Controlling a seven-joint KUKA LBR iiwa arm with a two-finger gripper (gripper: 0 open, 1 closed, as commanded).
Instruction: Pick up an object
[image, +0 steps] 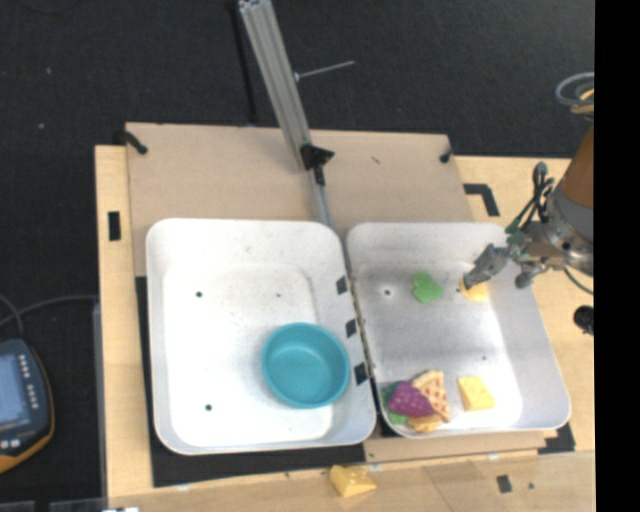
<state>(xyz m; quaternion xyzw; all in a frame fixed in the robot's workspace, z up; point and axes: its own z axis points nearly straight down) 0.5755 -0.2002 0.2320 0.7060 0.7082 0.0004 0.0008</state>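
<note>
Two jaws on the gripper, too dark and tiny to tell open from shut. Hard to tell too whether anything is held.

Right under the gripper, touching its tip or just beside it: a little yellow piece on the floor of the right bin. Probably the thing to pick up. Looks like toy food, so likely light, hard and a bit smooth. Not likely to break. Could slide on the slick white floor if poked from one side. Best squeezed across its short sides, low down, from straight above.

Partly hidden by the gripper, so no telling its true shape.

A little to the left of the gripper: a small green piece. Farther off, toward the bin's near edge: a yellow block, an orange waffle-like piece and a purple bunch, crowded together, edges hard to tell apart. Far to the left of the gripper, in the left bin: a blue bowl. Farthest from the gripper, out on the bench: one more yellow lump. Behind the gripper, the arm, cut off at the side.
</note>
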